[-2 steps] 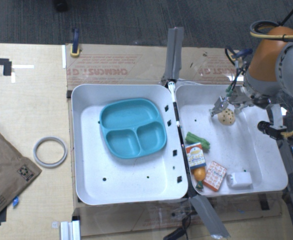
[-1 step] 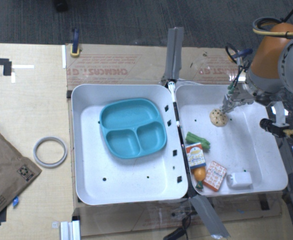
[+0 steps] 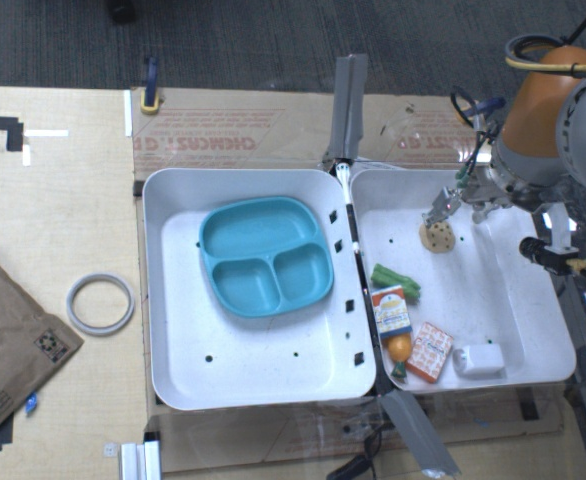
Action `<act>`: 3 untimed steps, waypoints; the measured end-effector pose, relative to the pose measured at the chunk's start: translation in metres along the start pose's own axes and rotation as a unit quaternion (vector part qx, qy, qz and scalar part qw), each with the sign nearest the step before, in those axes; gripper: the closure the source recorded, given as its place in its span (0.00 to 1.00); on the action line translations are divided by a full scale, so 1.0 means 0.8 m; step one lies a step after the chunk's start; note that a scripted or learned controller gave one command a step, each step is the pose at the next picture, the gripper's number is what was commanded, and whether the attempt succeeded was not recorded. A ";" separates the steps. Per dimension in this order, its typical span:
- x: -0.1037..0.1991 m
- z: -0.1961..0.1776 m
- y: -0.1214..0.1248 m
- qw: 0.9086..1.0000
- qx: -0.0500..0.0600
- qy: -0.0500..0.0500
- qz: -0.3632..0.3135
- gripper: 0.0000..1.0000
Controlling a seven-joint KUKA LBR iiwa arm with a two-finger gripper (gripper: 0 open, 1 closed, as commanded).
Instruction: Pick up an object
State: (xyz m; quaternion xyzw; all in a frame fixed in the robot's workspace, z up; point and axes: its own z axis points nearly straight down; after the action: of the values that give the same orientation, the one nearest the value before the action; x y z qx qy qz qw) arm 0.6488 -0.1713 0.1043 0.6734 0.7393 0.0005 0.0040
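Robot lab: bench [image 3: 53, 218], twin bins [image 3: 173, 368]

The counter [image 3: 53, 228] is a pale wooden top. Two white bins sit side by side on it, the left bin [image 3: 163, 298] toward the middle and the right bin [image 3: 533, 338] at the right edge, their inner walls touching. A flattened cardboard sheet [image 3: 243, 128] lies under the bins along the back edge. Left of the left bin lies a ring of tape [image 3: 100, 302]. A brown cardboard box [image 3: 8, 353] rests at the front left corner. Near the back left corner is what may be black tape [image 3: 3, 130].
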 end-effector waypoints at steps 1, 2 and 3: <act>0.043 0.015 -0.001 0.999 0.003 0.002 0.034 0.00; 0.040 -0.001 0.002 0.999 -0.001 0.000 0.034 1.00; 0.040 -0.001 0.001 0.999 0.000 0.000 0.034 0.00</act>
State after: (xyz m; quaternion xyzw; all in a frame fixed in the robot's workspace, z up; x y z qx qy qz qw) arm 0.6469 -0.1390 0.1048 0.6978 0.7163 0.0010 0.0042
